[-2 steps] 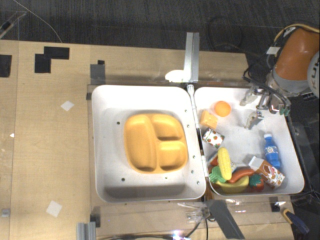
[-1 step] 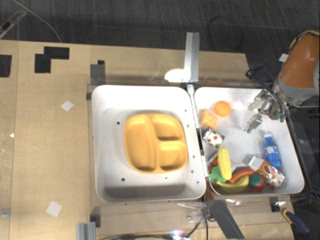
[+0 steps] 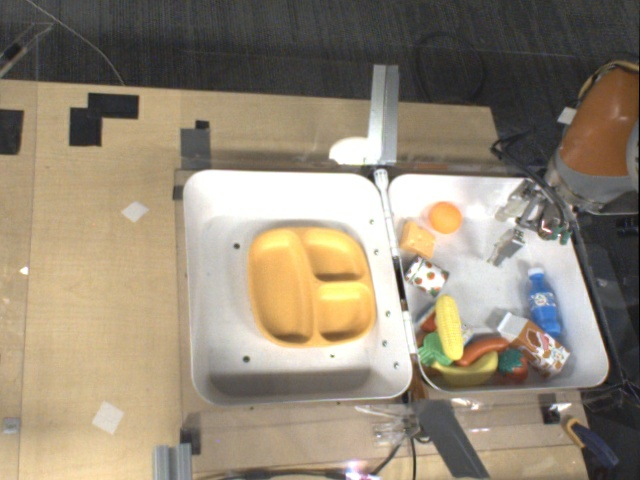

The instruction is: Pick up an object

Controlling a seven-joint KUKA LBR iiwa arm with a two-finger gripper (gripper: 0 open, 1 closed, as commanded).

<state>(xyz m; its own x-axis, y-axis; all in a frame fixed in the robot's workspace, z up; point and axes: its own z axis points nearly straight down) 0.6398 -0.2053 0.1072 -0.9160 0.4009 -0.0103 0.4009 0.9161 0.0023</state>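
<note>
Grey and orange, the arm reaches over the right bin, its gripper spread open and holding nothing above bare floor. Nothing is lifted yet; choosing, closing and raising remain. Candidates lie near: an orange ball, a blue bottle, corn. Room is freest mid-bin; the front pile crowds the wall. A yellow tray fills the left bin.

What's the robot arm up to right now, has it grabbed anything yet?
Gripper over right bin, upper right corner, holding nothing. Orange ball and blue bottle nearest, both untouched. Nothing blocking either.
</note>
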